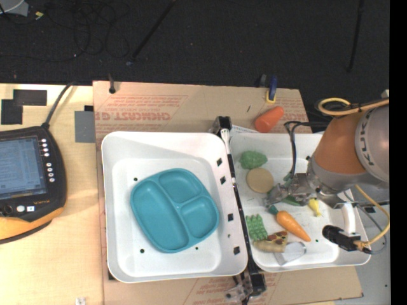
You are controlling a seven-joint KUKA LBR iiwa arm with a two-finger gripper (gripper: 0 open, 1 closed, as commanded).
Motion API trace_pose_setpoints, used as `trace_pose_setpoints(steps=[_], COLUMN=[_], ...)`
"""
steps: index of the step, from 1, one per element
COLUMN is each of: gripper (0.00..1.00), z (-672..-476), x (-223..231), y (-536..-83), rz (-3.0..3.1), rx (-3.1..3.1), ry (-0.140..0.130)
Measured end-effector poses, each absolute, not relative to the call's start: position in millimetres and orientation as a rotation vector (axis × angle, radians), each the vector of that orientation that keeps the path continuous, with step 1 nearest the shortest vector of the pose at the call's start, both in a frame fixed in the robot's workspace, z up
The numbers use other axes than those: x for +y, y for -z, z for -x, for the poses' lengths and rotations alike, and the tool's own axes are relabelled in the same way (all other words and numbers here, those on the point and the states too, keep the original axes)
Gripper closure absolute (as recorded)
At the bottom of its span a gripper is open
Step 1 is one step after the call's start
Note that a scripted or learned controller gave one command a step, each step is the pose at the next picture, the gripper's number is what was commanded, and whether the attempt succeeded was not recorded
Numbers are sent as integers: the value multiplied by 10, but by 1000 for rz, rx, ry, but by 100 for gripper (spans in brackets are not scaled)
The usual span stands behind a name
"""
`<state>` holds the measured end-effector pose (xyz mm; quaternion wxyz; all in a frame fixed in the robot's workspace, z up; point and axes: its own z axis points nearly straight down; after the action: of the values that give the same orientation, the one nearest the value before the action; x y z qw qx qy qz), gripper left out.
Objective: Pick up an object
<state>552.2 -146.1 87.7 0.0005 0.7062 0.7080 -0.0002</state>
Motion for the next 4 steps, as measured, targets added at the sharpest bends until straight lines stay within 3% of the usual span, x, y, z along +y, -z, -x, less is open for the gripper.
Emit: trace_pose_setpoints(steps=[1,2,3,4], gripper=[0,0,0,0], z=[-6082,-6247,-5640,-5003], x=[-1695,-1037,-2050,-1542], y=[-881,-879,-905,-886], rz=[-2216,-2216,-2232,-2231], rx=[2223,2228,2213,2226], ry=[-1,1,11,4])
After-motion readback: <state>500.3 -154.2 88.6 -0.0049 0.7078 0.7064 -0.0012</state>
